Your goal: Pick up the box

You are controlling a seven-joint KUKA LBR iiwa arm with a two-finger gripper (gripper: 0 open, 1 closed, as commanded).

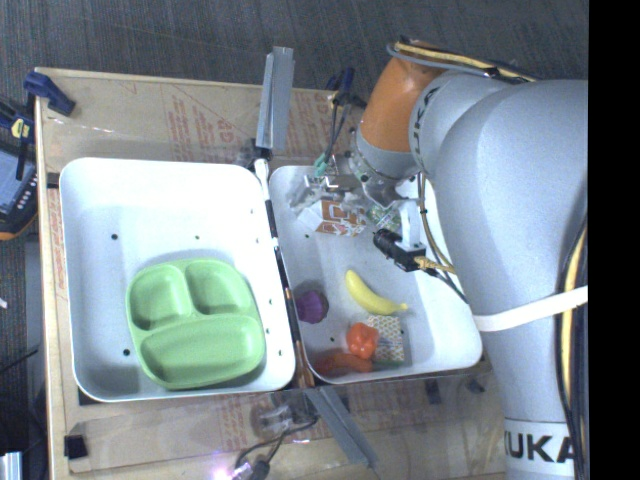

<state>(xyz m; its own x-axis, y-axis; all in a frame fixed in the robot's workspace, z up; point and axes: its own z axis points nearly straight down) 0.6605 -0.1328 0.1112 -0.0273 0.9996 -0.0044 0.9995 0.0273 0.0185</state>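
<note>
The tool (352, 190) hangs low over the far end of the right bin (452, 343), directly above a small orange-and-white box (342, 218) lying flat there; whether it is apart or together is hidden. A banana (373, 294) lies nearer.

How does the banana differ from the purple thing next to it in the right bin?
The banana is yellow, long and curved; the purple item is dark, round and compact. The banana lies out on the right bin's floor, while the purple item sits against the left wall, by the divider. The banana is nearer the end effector than the purple item. Both rest loose in the same bin, apart from each other.
</note>
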